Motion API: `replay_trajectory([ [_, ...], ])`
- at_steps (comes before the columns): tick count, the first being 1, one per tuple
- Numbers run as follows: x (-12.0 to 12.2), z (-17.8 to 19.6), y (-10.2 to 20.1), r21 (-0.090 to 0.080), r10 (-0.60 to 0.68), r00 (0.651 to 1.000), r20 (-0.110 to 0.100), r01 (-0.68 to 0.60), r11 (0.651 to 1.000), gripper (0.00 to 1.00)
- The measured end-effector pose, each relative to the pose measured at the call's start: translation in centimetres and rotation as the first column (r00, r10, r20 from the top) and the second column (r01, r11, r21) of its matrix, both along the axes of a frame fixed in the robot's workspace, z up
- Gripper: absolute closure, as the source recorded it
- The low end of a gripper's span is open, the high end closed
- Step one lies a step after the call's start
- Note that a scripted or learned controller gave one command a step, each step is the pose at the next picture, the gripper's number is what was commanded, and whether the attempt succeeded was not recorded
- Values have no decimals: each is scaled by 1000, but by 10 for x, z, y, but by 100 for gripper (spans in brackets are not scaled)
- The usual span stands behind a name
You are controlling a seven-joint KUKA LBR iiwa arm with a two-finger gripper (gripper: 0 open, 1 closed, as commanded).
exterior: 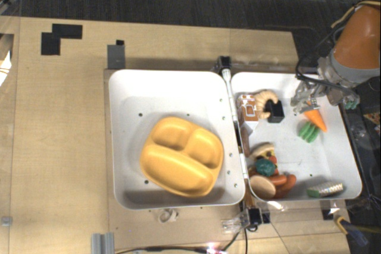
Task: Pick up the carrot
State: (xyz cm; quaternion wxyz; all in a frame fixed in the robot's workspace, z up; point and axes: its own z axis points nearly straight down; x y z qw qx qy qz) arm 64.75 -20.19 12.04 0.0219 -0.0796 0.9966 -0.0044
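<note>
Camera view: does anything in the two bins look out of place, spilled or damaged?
Nothing looks spilled or broken. The carrot lies flat in the right bin, apart from the toy food heaped by the divider. The yellow bread sits whole in the left bin. The pincer hangs just above the carrot.

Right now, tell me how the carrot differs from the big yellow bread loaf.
The carrot is small, orange with a green top; the yellow bread loaf is far bigger and all yellow. The carrot lies in the right bin, just below the gripper; the loaf sits in the left bin, far from the arm. The carrot is slim and tapered; the loaf is broad and lumpy. Both rest on a bin floor.
</note>
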Motion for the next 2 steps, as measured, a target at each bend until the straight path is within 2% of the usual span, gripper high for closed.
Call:
replay_trajectory([
  [1,0,-1,0,0,1,1000,-1,-1,1000,0],
  [2,12,-28,-4,-3,122,992,-24,-122,992,0],
])
